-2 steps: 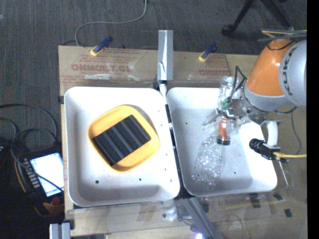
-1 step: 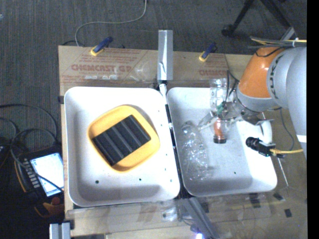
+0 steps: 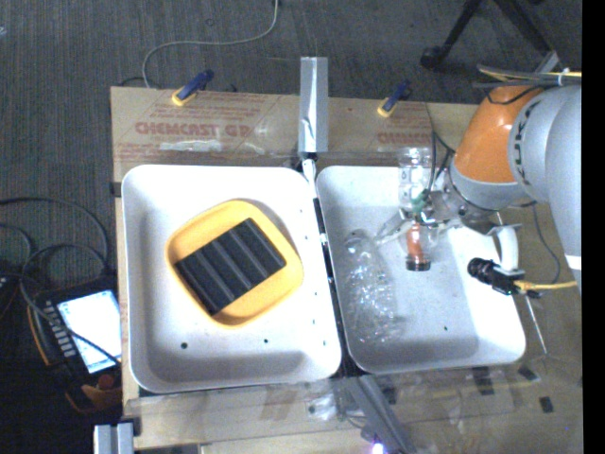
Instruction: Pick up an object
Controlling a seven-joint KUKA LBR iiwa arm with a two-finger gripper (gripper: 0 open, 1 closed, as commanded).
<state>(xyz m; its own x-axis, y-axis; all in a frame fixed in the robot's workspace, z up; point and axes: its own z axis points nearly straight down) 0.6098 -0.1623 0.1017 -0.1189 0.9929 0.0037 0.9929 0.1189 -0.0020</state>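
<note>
My gripper [image 3: 416, 233] hangs over the back middle of the right bin [image 3: 492, 339], below the orange wrist band [image 3: 487, 149]. Right at its tip is a small orange-brown object [image 3: 416, 251], low over the bin floor; whether it is gripped or merely lies under the tip cannot be told. A crumpled clear plastic bottle [image 3: 367, 287] lies on the left side of the same bin, a short way left of and nearer the front than the gripper. In the left bin [image 3: 151, 348] rests a large yellow object with a black ribbed top [image 3: 233, 261].
A black-and-white fitting with a yellow cable [image 3: 492, 270] sits at the right bin's right side, close beside the gripper. The ridge between the two bins [image 3: 323, 253] runs front to back. Two clamps [image 3: 192, 86] [image 3: 394, 99] hold the cardboard behind the bins.
</note>
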